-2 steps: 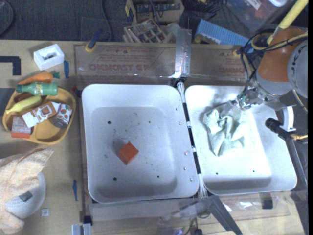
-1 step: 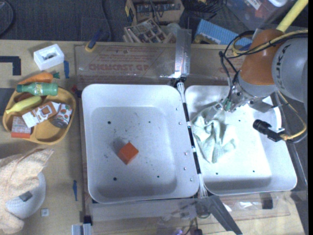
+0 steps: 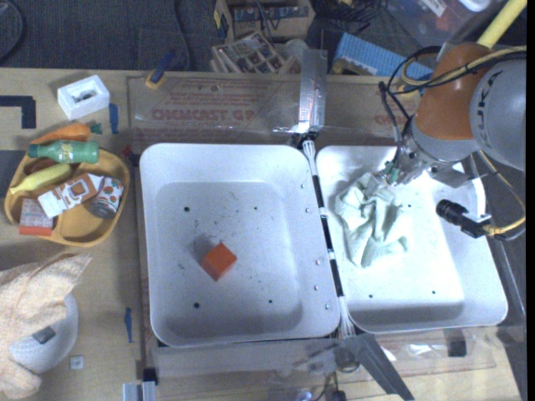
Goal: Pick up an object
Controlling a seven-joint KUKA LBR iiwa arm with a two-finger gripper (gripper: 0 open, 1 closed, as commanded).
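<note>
Cloth [image 3: 372,217]: pale green-white fabric, crumpled and folded on itself, lying in a loose heap on the floor of the right bin [image 3: 435,307], in its upper-left part, close to the wall shared with the left bin.

Block [image 3: 220,261]: small orange cube, resting flat and turned slightly askew, well left of the right bin, near the middle of the neighbouring bin's floor.

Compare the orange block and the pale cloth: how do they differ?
The orange block is a small, rigid, sharp-edged cube; the pale cloth is larger, soft and crumpled, with no fixed shape. The block is bright orange, the cloth pale greenish white. The block sits alone in the left bin, far from the arm; the cloth lies in the right bin with the tool at its upper edge. Both rest on a bin floor.
</note>
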